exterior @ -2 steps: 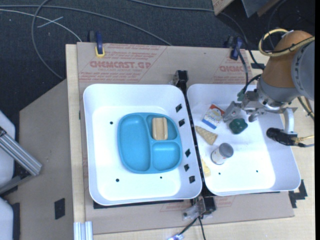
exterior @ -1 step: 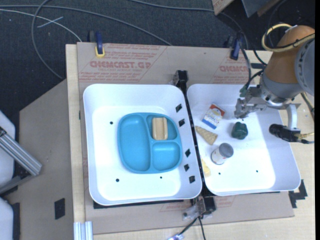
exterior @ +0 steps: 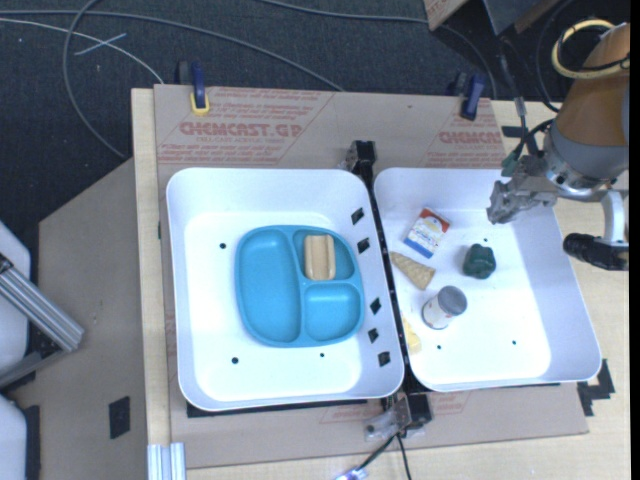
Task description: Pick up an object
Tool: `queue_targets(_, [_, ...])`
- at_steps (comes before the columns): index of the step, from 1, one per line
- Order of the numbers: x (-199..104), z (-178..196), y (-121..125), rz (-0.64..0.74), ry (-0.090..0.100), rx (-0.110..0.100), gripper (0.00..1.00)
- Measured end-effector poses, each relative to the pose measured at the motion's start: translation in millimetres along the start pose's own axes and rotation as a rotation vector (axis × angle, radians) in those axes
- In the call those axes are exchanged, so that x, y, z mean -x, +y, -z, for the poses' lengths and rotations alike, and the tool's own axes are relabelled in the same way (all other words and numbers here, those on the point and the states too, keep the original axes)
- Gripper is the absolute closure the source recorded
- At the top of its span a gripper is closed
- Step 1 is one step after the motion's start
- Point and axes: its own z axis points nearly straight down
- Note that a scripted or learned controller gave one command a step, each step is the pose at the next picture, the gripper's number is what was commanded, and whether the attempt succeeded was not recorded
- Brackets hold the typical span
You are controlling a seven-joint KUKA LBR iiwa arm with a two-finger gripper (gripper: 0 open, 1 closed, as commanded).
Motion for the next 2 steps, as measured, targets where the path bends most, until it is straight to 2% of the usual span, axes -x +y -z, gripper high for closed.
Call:
queue_targets(1, [0.4, 50.2, 2.0, 0.002, 0.0, 0.001, 1.0])
queue_targets(2, [-53.6, 61.6, -14.0, 0.006, 0.005, -0.007, 1.0])
